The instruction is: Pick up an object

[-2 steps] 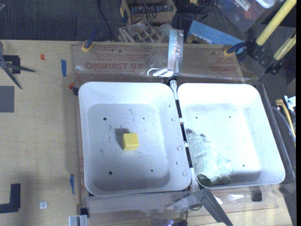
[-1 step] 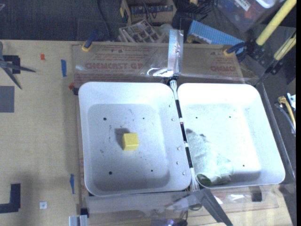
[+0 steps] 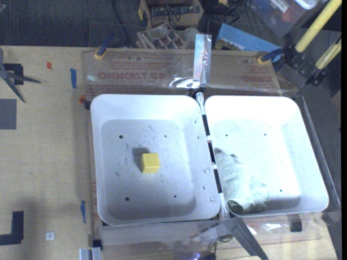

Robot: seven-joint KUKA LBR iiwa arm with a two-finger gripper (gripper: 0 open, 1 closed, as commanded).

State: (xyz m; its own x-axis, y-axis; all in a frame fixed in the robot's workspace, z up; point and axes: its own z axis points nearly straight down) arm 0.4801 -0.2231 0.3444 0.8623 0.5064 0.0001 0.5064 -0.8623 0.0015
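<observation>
Yellow block (image 3: pixel 150 163) in left bin (image 3: pixel 108 118)

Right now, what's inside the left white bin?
A single yellow block sits near the middle of the left bin, on its speckled floor. Whatever lies directly under the block is covered.

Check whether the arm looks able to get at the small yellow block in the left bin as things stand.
Probably yes. The small yellow block lies alone near the middle of the left white bin, away from its walls, nothing over it. The rolled grey cloth sits in the right white bin.
</observation>
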